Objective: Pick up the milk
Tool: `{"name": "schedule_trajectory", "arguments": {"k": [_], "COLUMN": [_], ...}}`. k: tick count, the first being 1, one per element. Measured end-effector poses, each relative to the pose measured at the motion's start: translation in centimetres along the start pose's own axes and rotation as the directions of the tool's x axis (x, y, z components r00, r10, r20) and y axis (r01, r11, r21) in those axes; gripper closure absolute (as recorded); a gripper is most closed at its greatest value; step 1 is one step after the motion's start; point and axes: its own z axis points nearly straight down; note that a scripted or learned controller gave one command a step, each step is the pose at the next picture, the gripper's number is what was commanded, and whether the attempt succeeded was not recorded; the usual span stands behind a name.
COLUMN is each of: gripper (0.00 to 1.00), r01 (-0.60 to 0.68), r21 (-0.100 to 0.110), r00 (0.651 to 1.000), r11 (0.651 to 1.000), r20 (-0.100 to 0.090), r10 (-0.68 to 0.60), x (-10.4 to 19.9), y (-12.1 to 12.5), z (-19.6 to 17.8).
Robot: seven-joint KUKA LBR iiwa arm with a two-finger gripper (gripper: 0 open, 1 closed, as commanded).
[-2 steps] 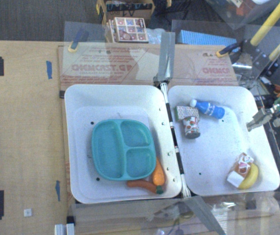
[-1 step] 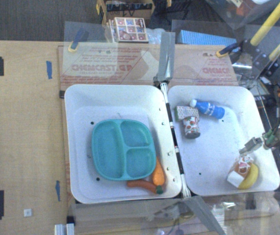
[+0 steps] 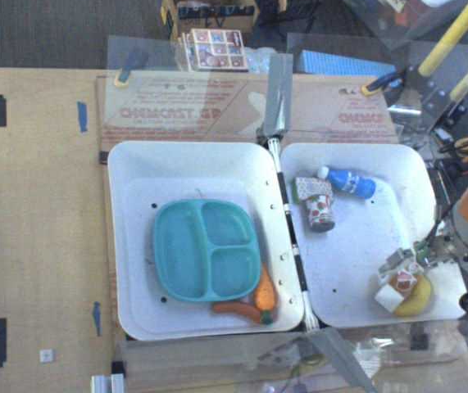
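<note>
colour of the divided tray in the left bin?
Teal divided tray, seen in the camera view.

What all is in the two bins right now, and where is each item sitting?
Teal plastic divided tray: one, teal, middle of left white bin.
Orange carrot: one, orange, tray's near right corner.
Reddish sausage: one, red-brown, along tray's near edge.
Blue plastic bottle with white cap: one, blue, far part of right white bin.
Small brown-and-white milk carton: one, lying beside the bottle.
Yellow banana: one, yellow, right bin's near right corner.
White block: one, against the banana.
Claw: one, grey metal, above the banana.
</note>
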Motion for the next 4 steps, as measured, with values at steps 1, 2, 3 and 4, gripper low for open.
{"name": "schedule_trajectory", "arguments": {"k": [1,2,3,4], "gripper": [1.0,1.0,0.0,0.0], "r01": [-0.003,-0.005,-0.006,0.137], "r21": [-0.009,-0.013,-0.012,-0.004], "r00": [1.0,1.0,1.0,0.99], "r11": [1.0,1.0,1.0,0.991], "r20": [0.003,0.006,0.006,0.014], "r10": [0.003,0.005,0.006,-0.137], "x": [-0.1,-0.2,-0.2,3.3], "y": [0.3,0.3,0.3,0.6], "z": [-1.1,-2.2,-2.1,0.7]}}
